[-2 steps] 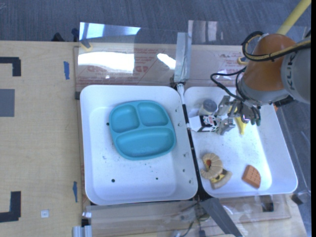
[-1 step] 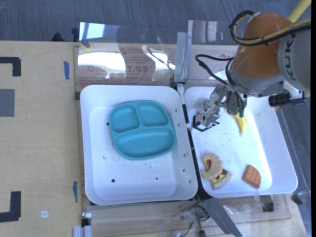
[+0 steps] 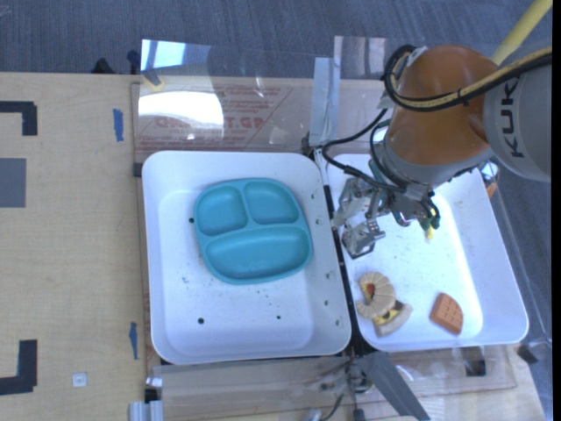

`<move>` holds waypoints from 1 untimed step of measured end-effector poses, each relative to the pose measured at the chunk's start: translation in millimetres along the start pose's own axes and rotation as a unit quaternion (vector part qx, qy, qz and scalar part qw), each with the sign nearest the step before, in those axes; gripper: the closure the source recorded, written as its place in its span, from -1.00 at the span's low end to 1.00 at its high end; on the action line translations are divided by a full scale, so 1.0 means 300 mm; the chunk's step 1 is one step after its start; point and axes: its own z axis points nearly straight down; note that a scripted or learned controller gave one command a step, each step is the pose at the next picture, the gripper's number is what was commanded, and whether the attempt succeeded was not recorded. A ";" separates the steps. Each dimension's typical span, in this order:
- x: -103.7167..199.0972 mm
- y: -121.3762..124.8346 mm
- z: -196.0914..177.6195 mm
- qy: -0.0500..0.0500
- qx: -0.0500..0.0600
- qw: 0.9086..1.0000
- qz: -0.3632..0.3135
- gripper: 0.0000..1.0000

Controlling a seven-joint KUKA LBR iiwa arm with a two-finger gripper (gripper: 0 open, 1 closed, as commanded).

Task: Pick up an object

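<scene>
I am hovering my gripper (image 3: pixel 361 233) low over the right bin (image 3: pixel 491 261), near its left wall; I cannot tell its state. A sandwich-like toy (image 3: pixel 381 301) and a waffle piece (image 3: pixel 447 312) are lying just below. A blue divided plate (image 3: pixel 252 230) is sitting in the left bin (image 3: pixel 166 261).

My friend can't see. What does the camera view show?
A robot gripper hangs over the right white bin, above a sandwich toy and a waffle toy. A blue divided plate lies in the left bin.
</scene>
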 end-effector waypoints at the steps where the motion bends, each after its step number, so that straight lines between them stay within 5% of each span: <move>1: 0.216 -0.069 -0.233 -0.003 0.002 0.942 -0.334 1.00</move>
